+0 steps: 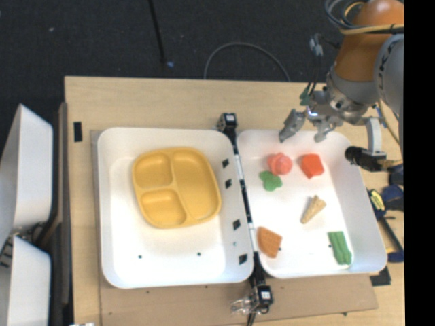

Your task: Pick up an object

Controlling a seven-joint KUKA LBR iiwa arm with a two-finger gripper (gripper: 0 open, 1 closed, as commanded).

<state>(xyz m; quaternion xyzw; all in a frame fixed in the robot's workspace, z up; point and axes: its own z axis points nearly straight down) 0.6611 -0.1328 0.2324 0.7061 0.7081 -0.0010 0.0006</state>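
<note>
My gripper (pixel 306 129) hangs over the far edge of the right bin (pixel 363 202), its two fingers spread open with nothing between them. Just in front of it lie a pink lumpy object (pixel 279 163) and a red block (pixel 311 165). A small green piece (pixel 270 180) sits beside the pink one. Further toward the front are a tan cone-shaped piece (pixel 312 209), an orange wedge (pixel 269 241) and a green bar (pixel 340 247).
The left bin (pixel 115 250) holds a yellow divided plate (pixel 177 185). A black-clipped divider (pixel 239 195) runs between the bins. White boxes (pixel 30 175) stand off the bench's left side. Cables and tools (pixel 384 195) lie at the right edge.
</note>
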